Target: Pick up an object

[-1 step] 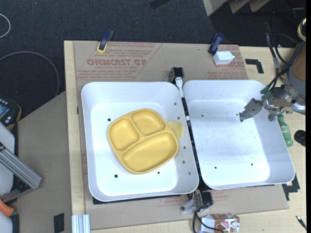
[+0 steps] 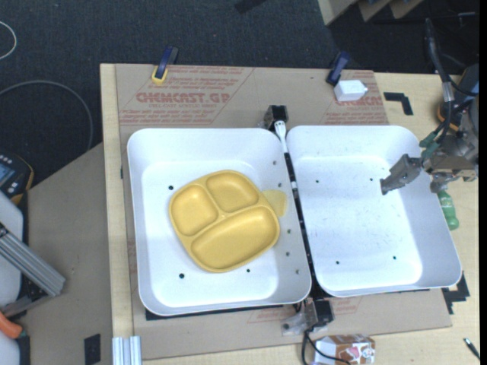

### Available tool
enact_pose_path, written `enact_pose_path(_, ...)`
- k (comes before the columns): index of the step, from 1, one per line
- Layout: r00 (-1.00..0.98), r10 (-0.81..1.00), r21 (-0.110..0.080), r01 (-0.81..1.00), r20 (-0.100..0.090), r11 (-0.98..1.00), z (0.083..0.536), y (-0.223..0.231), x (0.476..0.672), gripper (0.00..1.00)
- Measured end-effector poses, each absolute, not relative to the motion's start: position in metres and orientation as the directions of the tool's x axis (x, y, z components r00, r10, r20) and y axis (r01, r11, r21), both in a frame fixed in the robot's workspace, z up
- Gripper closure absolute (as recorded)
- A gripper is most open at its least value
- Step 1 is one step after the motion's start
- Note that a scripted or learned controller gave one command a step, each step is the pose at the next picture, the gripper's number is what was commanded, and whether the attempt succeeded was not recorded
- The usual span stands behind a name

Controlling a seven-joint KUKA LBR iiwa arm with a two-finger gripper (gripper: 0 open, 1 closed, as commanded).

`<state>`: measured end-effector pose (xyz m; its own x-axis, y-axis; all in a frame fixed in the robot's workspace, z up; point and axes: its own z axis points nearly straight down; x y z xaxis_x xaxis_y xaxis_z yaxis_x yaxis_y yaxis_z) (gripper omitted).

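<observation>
The hand (image 2: 397, 177) hangs over the right bin (image 2: 365, 272), near its right wall; whether it is released or clenched I cannot tell, and nothing is seen in it. So the pick looks not yet begun. The likely object, a glossy yellow plastic divided plate (image 2: 223, 219) with three rounded compartments, lies flat in the left bin (image 2: 152, 280), well apart. Both bins are smooth white and sit on a cardboard-covered surface (image 2: 228, 93).

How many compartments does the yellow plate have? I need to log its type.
3: the yellow plate in the left bin has two small compartments at its far side and one large compartment nearer the camera.
</observation>
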<state>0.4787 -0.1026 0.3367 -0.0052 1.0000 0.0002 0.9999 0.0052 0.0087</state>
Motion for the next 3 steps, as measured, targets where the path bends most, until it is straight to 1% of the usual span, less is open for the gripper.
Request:
enact_pose_path(1,-0.002,1.000,0.005,1.000,-0.001,0.002,0.342,-0.105,0.481,1.00)
enact_pose_path(2,-0.017,1.000,-0.007,1.000,0.005,0.017,0.299,0.048,0.482,1.00)
enact_pose_path(3,-0.007,1.000,0.010,1.000,0.003,0.007,0.385,0.088,0.480,1.00)
